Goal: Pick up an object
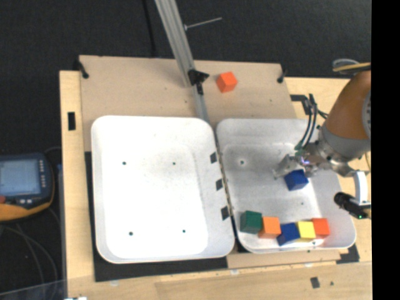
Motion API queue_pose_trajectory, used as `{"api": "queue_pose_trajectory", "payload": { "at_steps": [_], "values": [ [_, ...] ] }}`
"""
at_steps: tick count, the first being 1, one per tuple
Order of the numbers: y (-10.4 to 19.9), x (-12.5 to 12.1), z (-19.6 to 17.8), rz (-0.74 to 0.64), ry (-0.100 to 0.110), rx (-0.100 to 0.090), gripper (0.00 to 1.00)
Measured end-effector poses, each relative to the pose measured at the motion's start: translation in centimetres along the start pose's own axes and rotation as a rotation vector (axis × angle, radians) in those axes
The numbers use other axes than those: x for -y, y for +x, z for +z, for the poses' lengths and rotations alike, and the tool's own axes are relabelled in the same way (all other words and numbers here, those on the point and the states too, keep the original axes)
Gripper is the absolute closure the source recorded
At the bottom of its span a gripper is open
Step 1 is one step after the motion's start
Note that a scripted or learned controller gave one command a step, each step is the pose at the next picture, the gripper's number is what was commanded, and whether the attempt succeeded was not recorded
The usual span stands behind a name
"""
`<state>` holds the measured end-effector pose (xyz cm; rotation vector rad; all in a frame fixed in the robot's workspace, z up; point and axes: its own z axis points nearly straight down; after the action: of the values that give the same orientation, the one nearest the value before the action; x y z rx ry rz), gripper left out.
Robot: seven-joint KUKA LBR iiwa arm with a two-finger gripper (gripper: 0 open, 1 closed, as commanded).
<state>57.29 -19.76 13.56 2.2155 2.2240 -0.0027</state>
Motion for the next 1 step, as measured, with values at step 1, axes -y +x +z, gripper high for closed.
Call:
{"api": "queue_pose_trajectory", "payload": {
  "at_steps": [1],
  "values": [
    [-0.23,-0.04,-1.55,0.002,-0.005,0.001,1.00]
  ]
}}
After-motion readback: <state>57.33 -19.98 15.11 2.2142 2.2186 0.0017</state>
